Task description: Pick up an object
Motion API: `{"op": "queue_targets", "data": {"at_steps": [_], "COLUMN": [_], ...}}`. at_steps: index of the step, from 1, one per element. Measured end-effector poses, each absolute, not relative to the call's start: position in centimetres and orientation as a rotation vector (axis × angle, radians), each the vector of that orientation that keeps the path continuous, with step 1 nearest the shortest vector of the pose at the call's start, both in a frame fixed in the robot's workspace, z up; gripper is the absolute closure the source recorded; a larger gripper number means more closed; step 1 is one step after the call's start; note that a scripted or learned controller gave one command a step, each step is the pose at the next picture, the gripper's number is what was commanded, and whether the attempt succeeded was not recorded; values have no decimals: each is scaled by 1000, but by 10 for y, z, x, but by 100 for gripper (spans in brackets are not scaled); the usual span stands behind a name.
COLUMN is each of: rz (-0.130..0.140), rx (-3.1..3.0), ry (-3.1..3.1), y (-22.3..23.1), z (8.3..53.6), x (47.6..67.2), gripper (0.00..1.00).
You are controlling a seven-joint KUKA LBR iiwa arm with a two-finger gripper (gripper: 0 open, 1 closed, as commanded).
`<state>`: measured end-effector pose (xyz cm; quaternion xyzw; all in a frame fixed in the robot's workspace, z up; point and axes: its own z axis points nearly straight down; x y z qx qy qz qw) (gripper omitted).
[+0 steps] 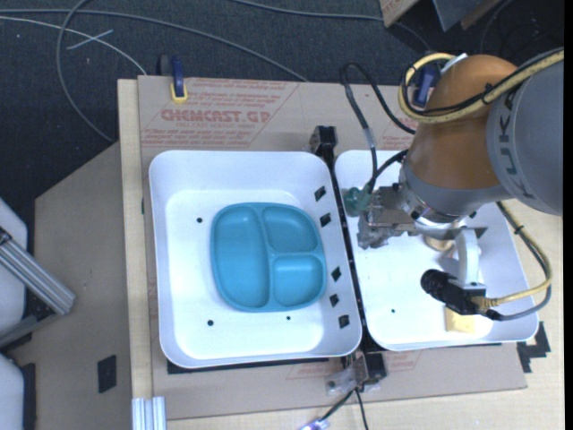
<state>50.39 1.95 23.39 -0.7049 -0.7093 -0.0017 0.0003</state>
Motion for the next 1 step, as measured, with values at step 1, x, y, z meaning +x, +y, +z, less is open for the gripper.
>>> {"op": "queue_targets", "data": {"at_steps": [1], "rz": [-2], "rx": [-2214], "ry": [-2226], "y": [72], "z": [220], "x": [515], "gripper": [100]}}
